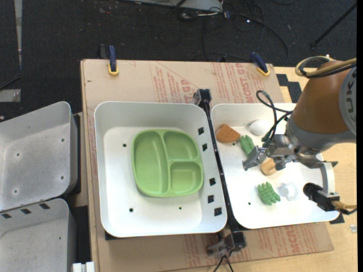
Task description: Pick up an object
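nearest us sits the front rim of the left bin (164,231), which holds a green divided plate (168,162). in the right bin (283,220) we see our gripper (258,158) hanging low over the middle; whether its fingers are apart or together we cannot tell. a small tan piece (269,166) lies touching or just beside the tip, a green pod (247,145) just behind it, a ridged green toy (268,193) nearer us, an orange wedge (227,134) toward the divider. to do this well, we should centre over the tan piece, drop straight, and close only once it sits squarely between the fingers.
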`<state>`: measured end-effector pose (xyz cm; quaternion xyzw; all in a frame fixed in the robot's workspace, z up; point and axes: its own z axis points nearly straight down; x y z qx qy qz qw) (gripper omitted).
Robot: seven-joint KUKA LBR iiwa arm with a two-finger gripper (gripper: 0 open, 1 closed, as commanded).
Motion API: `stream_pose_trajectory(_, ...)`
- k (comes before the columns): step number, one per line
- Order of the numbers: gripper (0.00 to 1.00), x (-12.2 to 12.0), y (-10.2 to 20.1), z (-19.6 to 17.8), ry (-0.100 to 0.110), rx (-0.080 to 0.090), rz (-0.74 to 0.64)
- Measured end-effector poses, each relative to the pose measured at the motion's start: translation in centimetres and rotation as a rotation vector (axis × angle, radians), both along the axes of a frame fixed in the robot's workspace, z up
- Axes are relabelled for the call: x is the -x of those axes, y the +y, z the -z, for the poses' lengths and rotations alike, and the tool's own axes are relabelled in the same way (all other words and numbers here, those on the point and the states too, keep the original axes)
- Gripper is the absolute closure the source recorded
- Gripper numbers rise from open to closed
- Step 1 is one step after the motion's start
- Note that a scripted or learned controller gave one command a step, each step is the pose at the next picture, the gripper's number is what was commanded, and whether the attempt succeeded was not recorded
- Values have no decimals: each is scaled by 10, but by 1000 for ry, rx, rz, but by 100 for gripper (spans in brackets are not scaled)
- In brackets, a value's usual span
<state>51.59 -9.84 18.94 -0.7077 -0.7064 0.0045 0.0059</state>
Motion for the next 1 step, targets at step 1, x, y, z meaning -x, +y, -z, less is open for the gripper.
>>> stream_pose_trajectory(1, 0, -3, 0, -7, -13, 1, -3)
